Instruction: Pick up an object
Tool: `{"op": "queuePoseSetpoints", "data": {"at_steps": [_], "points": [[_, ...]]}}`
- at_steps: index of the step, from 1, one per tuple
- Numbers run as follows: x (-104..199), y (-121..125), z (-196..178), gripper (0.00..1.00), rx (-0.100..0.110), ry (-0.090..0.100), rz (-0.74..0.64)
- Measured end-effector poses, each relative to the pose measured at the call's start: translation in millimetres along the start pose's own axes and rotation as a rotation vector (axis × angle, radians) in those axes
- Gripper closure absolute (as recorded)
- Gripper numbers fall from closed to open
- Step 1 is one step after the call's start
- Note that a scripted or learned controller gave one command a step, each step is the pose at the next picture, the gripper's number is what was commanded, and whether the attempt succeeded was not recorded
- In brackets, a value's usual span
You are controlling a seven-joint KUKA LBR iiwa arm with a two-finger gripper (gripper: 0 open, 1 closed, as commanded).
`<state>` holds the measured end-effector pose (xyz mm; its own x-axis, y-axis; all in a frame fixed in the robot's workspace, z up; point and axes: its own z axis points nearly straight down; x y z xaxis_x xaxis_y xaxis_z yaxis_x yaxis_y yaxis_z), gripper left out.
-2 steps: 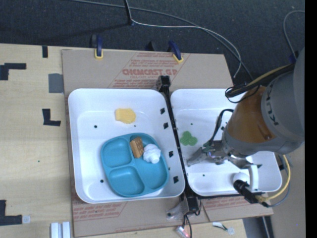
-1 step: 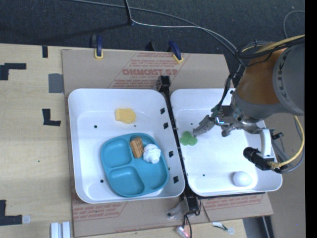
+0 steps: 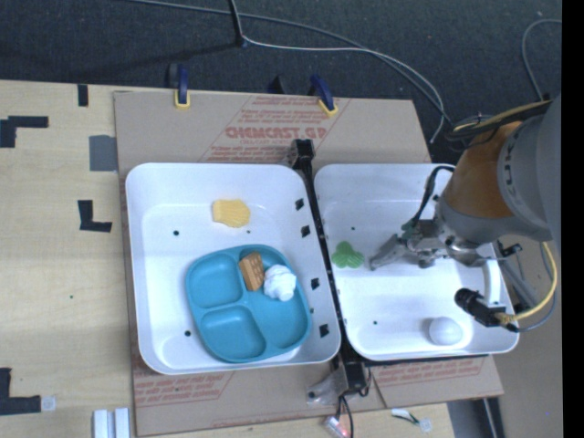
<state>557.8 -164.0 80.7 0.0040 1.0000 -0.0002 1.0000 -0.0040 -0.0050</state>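
Right now the gripper (image 3: 376,257) sits low inside the right bin (image 3: 383,336), reaching in from the right with the grey arm (image 3: 538,181) and its orange band (image 3: 479,185) behind it. Its two fingers (image 3: 388,249) point left toward the middle divider, and from where I stand they look parted a little at the tips, with nothing between them. Just beyond those tips, to the left, lies a small green object (image 3: 347,256) on the bin floor, close to the wall that separates the two bins; it is just beside the fingertips, perhaps touching the lower one, though I cannot tell for sure, and it is not between them. Nearer the front right corner of the same bin lies a white round object (image 3: 445,330), well apart from the gripper. A black fitting with a yellow cable (image 3: 484,308) hangs off the arm just above that white piece. Over in the left bin (image 3: 146,245) a blue divided tray (image 3: 228,318) lies toward the front; a small brown block (image 3: 252,271) and a white crumpled lump (image 3: 280,283) rest in its upper right compartment, side by side and touching. Behind the tray, on the bare bin floor, lies a yellow object (image 3: 231,213), apart from everything else. Both bins rest on a sheet of cardboard (image 3: 265,126) held at its far edge by two blue and yellow clamps (image 3: 182,88).
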Motion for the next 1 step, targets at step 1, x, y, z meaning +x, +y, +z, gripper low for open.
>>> {"op": "queuePoseSetpoints", "data": {"at_steps": [1], "points": [[77.4, -24.5, -108.6, 0.00, -0.014, 0.001, -0.011]]}}
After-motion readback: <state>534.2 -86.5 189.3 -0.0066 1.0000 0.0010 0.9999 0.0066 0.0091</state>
